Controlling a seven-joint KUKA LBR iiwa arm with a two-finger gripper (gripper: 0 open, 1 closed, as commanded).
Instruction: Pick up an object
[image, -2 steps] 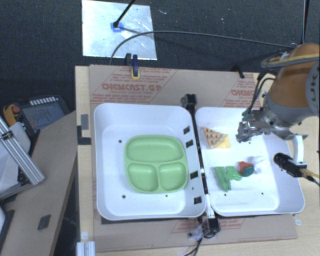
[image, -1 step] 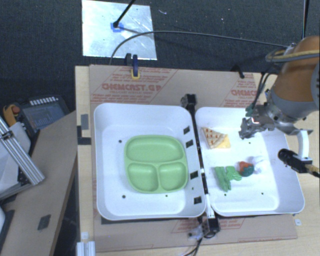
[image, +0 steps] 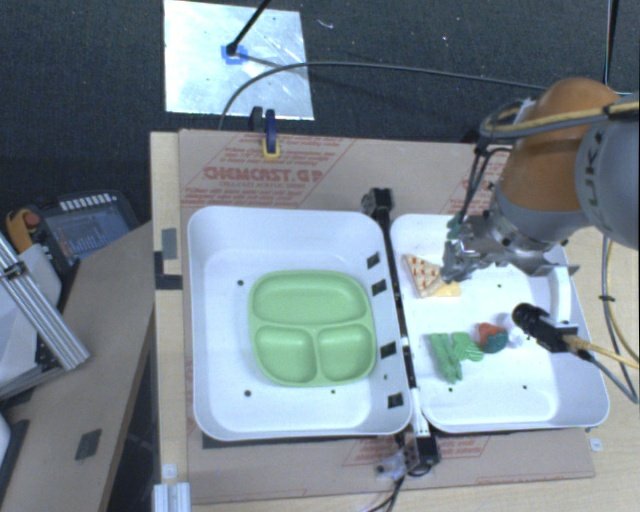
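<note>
Brown cardboard (image: 300, 165) under the two white bins reads "CHEMCAST G P" in red. Left bin (image: 215, 240) holds a green tray (image: 308, 328). Right bin (image: 570, 395) holds a pizza slice (image: 425, 275) at its far left, with the gripper (image: 458, 262) just over it; whether the fingers are spread, I cannot tell. The slice looks like a light, stiff toy, best pinched across its edges. Green and red toys (image: 465, 345) lie nearer.

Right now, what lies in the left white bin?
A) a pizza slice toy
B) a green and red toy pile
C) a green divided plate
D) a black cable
C: the green divided plate, with three compartments, sits in the left white bin, while the pizza slice toy and the green toy lie in the right white bin.
</note>
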